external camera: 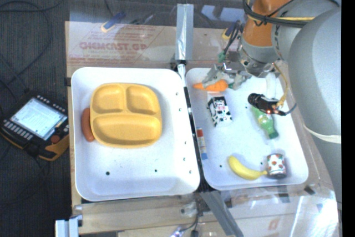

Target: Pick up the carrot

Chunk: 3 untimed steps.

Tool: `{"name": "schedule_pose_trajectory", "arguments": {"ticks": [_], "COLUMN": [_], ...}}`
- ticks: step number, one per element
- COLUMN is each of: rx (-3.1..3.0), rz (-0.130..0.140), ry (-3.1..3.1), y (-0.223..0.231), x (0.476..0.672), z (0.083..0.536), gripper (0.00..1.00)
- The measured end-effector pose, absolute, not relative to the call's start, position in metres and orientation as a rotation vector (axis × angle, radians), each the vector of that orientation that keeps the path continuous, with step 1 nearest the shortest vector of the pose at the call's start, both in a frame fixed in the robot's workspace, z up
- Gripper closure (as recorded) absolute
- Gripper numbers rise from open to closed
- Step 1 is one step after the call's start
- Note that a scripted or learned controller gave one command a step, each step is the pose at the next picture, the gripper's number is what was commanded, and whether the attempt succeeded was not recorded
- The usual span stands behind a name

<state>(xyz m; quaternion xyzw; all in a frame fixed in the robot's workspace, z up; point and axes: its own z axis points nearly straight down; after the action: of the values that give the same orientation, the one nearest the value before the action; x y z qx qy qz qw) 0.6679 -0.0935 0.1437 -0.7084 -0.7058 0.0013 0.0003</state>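
Observation:
The carrot (214, 86) is small and orange and lies at the far left corner of the right bin (294, 175). My gripper (226, 77) hangs right over it, below the arm's orange band. Its fingers stand open, one finger (214, 72) above the carrot's middle and the other to the right of its thick end. The carrot rests on the bin floor, and its thick end is partly hidden by the gripper.
The right bin also holds a black-and-white cow-patterned block (220, 110), a green bottle (267, 122), a banana (244, 169) and a patterned can (276, 165). In the left bin (133, 175) sit a yellow divided plate (126, 114) and a sausage (86, 124).

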Motion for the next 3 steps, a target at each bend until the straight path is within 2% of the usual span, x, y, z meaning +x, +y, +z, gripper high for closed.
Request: {"name": "schedule_pose_trajectory", "arguments": {"ticks": [1, 2, 3], "rx": [-2.114, -1.956, -1.957], "rz": [-0.015, -0.020, -0.020], "ry": [-2.354, -2.499, -2.502], "y": [-0.161, -0.170, -0.170], "x": [0.676, 0.654, 0.655], "z": [0.099, 0.100, 0.110], "gripper": [0.00, 0.00, 1.00]}}
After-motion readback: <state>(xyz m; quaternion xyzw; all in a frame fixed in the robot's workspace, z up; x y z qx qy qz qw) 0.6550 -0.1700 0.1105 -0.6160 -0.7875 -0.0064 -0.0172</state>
